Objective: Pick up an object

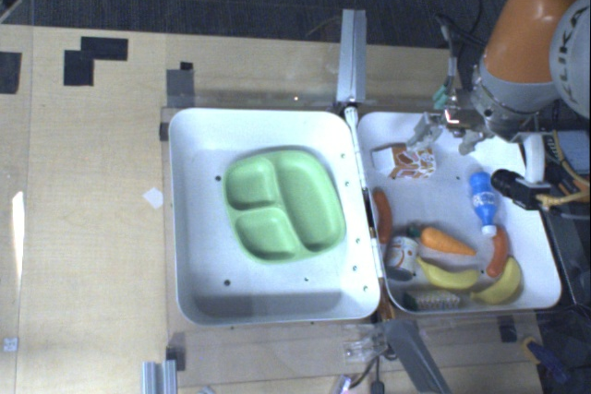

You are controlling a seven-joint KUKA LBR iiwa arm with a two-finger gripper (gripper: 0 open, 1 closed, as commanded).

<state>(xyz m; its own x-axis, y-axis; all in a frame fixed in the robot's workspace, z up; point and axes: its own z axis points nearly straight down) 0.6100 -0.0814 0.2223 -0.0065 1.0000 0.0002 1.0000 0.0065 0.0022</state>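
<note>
A: Seen from above, a wooden counter [92, 226] carries two white bins. The left bin [199, 291] holds a green divided plate [282, 201], lying flat near its middle.

B: And the right bin [545, 277]?

A: That is where the pickable things lie. A small orange-and-white packet [413, 161] sits near its upper left corner. A reddish sausage-shaped piece [381, 212] lies along the left wall. Toward the front are a small round can [401, 256], a carrot [447, 242], two bananas [466, 280] and a second sausage-like piece [499, 252]. A blue bottle [483, 203] lies a little right of middle.

B: Where is the gripper [447, 130]?

A: At the bin's far edge, hanging from the grey arm [531, 41] with its orange band, just right of the packet. The jaws look spread, with nothing between them.

B: So the packet is the likely target?

A: That is my reading; it is the nearest thing. Nothing is lifted yet.

B: What could spoil the try?

A: The packet looks flat and thin, so the jaws may close above it or merely push it against the bin's back wall. Coming down too close to that wall could also catch the rim. Elsewhere, the crowded front corner risks pinching two things together.
</note>
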